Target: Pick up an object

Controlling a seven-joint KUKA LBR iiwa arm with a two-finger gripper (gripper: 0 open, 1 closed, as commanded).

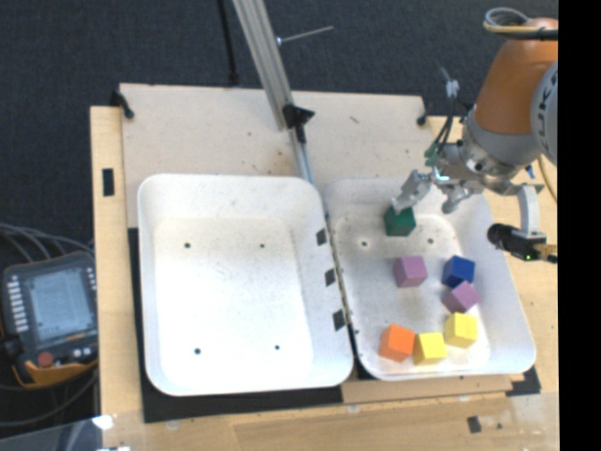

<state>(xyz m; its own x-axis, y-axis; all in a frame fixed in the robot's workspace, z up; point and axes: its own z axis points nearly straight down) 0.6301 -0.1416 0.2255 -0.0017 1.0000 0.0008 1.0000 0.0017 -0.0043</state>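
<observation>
At the near rim of the right bin [526, 350] an orange cube [397, 342] and two yellow cubes [431, 347] [461, 329] are seen packed close together, with a purple cube [462, 296] just behind them and a blue cube [458, 270] and a second purple cube [408, 271] a little farther in — none of these is touched by anything. Farther back, a green cube [400, 221] sits at the tip of one finger of the claw [432, 194], whose fingers are spread apart; the cube is not shown between them, so no grasp can be claimed and the pick is judged not yet accomplished. Closing on the cube and lifting it are judged to remain. The green cube stands apart from the other cubes, so little is judged to hinder access. The left bin [160, 252] lies beside, and a slanted metal strut [268, 54] rises from the far part of the tabletop [207, 130].
</observation>
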